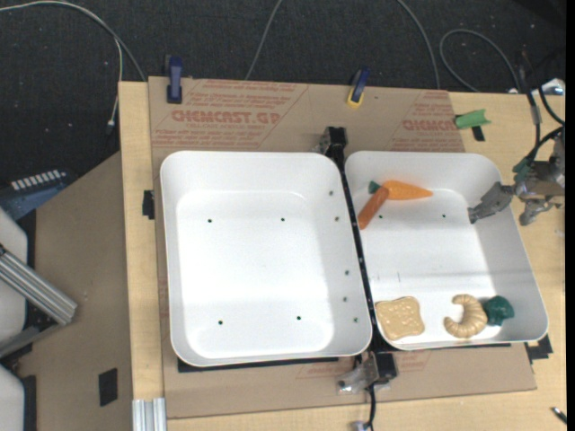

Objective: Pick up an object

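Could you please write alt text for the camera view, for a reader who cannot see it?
The gripper hovers at the right bin's right rim, holding nothing. That bin holds a carrot, an orange stick, a toast slice, a croissant and a green toy, beside the left bin.

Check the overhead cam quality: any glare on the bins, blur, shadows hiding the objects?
Camera view: lighting even; both white bins bright, the left bin slightly washed out but not blown. Carrot, toast slice and croissant are sharp enough to tell apart, with only soft shadows. The hand at the right bin's edge is small and a bit soft.
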`<state>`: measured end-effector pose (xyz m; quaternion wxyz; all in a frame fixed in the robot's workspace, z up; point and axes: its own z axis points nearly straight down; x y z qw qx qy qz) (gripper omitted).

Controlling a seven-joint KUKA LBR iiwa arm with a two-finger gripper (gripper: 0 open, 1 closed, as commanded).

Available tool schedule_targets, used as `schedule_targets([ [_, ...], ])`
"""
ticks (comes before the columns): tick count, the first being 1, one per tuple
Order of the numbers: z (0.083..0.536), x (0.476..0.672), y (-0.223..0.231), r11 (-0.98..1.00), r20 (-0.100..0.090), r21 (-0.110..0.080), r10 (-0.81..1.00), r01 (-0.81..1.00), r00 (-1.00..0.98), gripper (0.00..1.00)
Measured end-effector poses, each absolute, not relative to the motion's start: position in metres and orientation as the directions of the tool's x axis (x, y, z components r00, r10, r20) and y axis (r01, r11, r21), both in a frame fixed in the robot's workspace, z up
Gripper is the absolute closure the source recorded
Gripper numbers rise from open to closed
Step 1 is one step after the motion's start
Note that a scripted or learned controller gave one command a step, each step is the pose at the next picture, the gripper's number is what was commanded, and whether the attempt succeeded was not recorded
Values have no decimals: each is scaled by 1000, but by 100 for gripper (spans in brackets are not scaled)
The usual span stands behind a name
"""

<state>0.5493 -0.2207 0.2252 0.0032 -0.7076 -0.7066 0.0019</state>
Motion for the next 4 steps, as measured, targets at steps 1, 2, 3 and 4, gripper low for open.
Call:
schedule_targets([
  [1,229,551,-220,0,0,1,1000,1000,0,0],
  [2,168,545,-221,0,1,-4,1000,1000,0,0],
  [3,108,548,-214,1,2,-4,1000,1000,-1,0],
  [4,84,548,-214,1,1,-1,1000,1000,-1,0],
])
